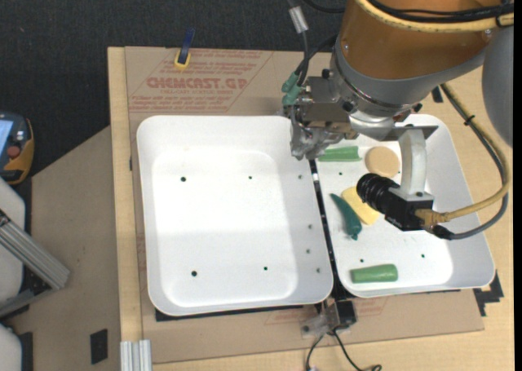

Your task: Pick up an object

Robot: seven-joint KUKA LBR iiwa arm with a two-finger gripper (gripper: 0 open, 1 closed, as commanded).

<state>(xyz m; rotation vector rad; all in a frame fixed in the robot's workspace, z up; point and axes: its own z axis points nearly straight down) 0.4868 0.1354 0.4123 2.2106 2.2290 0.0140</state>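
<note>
The tool (pixel 307 147), its spread impossible to judge, hangs over the right bin's (pixel 465 198) far-left corner beside the green stick (pixel 338 152), seemingly light and rigid, best pinched mid-length.

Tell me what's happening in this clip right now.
A grey and orange arm reaches in over two white bins, its tool low at the back of the right bin, near the divide between them. That bin holds a green stick just beside the tool, a tan round piece, a yellow piece, a dark teal strip and a green block near the front. The left bin lies alongside. No grasp can be seen from here.
</note>
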